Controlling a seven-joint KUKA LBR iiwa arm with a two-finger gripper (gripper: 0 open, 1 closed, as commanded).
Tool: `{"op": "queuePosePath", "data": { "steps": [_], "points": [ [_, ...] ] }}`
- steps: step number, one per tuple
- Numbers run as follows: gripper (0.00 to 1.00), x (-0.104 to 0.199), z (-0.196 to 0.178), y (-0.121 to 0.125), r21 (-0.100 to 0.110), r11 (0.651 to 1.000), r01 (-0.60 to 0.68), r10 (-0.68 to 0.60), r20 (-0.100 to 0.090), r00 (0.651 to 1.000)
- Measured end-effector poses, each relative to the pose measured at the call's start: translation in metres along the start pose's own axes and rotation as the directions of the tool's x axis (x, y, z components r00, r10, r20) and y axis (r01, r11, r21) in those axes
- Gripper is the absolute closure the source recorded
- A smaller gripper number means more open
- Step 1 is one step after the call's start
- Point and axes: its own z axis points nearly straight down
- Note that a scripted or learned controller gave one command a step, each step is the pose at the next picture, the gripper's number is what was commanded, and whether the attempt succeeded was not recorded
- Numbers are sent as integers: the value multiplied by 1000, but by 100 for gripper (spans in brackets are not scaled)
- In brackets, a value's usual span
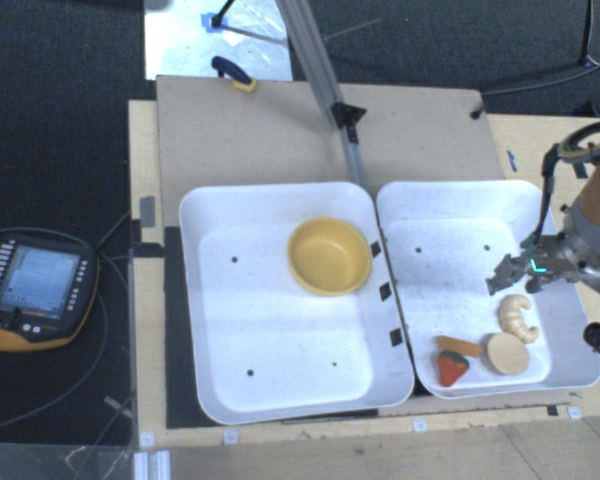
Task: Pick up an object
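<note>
A yellow bowl (pixel 329 256) sits in the left bin (pixel 220 358), near its upper right part. In the right bin (pixel 440 208) lie a pale croissant-shaped piece (pixel 518 316), a tan round disc (pixel 507 354) and a red strawberry-like toy (pixel 453 368) with an orange stick (pixel 460 345) above it. My gripper (pixel 510 276) hangs over the right bin's right side, just above and left of the croissant piece, with nothing visible between its dark fingers.
A slanted metal pole (pixel 315 58) crosses the cardboard sheet (pixel 260 133) behind the bins. A teach pendant (pixel 32 290) lies on the dark floor at the left. A blue and yellow clamp (pixel 232 72) sits at the board's far edge.
</note>
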Motion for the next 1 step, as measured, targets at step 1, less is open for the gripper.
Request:
{"op": "queuePosePath", "data": {
  "steps": [1],
  "points": [
    [0, 0, 0, 0, 0, 1000, 0, 0, 0, 1000]
  ]
}}
